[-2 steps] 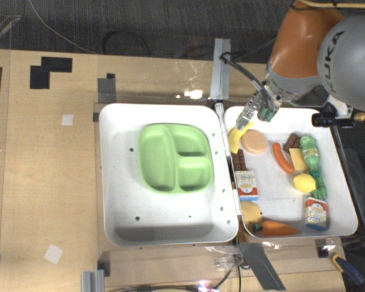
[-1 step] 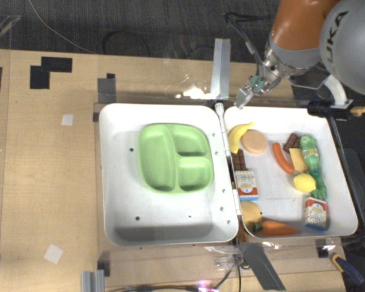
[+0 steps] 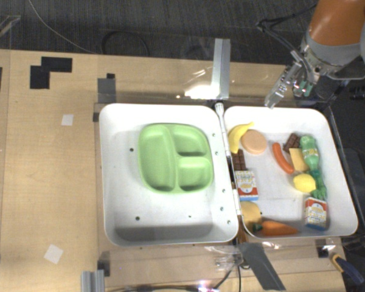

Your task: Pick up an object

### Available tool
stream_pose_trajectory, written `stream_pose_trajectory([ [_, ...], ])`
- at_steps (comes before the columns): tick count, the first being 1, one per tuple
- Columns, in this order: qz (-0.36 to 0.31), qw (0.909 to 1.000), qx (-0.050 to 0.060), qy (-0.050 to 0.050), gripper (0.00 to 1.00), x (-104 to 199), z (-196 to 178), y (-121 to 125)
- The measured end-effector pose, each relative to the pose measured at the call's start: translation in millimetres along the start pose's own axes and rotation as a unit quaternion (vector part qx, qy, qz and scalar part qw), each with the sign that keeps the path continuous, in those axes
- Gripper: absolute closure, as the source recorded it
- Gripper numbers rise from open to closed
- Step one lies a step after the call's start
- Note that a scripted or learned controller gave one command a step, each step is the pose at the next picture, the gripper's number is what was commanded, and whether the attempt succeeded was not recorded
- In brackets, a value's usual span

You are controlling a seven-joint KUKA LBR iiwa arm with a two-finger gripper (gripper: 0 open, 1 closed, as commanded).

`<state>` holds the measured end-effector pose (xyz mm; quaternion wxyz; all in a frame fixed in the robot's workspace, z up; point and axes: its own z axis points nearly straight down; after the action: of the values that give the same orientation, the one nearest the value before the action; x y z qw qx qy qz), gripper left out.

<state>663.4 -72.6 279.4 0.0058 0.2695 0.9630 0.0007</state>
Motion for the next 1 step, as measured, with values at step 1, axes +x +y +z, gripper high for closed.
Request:
stream_pose_trajectory([
  [1, -0.001, 1.0, 0.0, 0.0, 0.0, 0.5, 0.2, 1.0],
])
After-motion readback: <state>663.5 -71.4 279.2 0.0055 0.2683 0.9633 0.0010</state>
